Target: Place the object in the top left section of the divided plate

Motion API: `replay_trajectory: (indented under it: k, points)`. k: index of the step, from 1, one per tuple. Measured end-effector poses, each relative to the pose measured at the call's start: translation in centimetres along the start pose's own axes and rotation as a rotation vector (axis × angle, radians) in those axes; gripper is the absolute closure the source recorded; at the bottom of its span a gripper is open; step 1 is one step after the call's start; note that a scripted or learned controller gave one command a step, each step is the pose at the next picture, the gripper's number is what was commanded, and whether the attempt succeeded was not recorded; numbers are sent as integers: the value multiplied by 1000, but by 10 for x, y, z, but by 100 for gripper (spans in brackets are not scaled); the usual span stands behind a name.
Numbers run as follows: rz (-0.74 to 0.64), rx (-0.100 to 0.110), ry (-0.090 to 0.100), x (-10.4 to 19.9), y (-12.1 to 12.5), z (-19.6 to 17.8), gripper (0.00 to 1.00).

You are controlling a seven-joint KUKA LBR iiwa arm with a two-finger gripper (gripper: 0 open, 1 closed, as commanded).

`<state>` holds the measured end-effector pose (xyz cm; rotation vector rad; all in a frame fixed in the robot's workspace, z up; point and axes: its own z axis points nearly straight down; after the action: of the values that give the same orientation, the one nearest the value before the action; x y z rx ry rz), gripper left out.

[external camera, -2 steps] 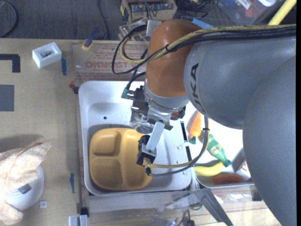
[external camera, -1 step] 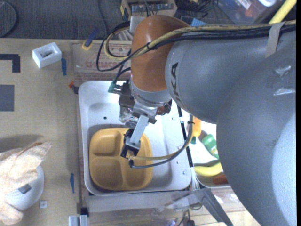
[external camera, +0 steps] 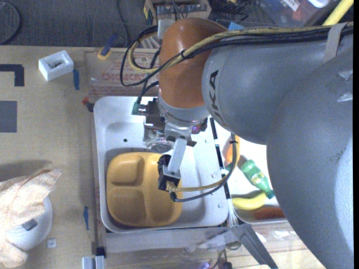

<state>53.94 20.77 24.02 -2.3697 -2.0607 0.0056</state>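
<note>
The grey arm (external camera: 280, 94) is the largest thing here. It reaches in from the right of the divided plate (external camera: 132, 200) and covers most of what lies beyond it. The table (external camera: 50, 128) spreads out to the left of the plate and carries a crumpled pale cloth (external camera: 22, 198) well off to that side. The left bin (external camera: 112, 122) holds the plate against its lower wall, and the right bin (external camera: 249, 150) is largely covered by the arm. The plate's upper-left section looks like bare yellow, so I judge the placing not yet done. The claw (external camera: 159, 140) hangs just above the plate's upper edge, tucked under the orange wrist. From this angle I cannot tell whether it is open or closed, or whether it carries anything. Which thing is meant as the object is also unclear. The likely candidates sit right of the plate in the other bin: a green bottle (external camera: 257, 177) and a yellow banana-shaped piece (external camera: 249, 202), both partly cut off by the arm. The plate's right-hand section is partly hidden by the robot's own hardware. A small white box (external camera: 56, 65) rests far above and to the left of the plate.
</note>
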Motion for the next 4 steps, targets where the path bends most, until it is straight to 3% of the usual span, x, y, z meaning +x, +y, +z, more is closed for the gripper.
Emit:
replay_trajectory:
  k: [1, 2, 3, 4]
  points:
    - [-29, 1, 0, -28, -9, -1, 100]
    - [-61, 1, 1, -105, -3, -13, 100]
    - [-171, 1, 1, -43, -29, 29, 100]
    - [-111, -3, 1, -82, -49, -16, 100]
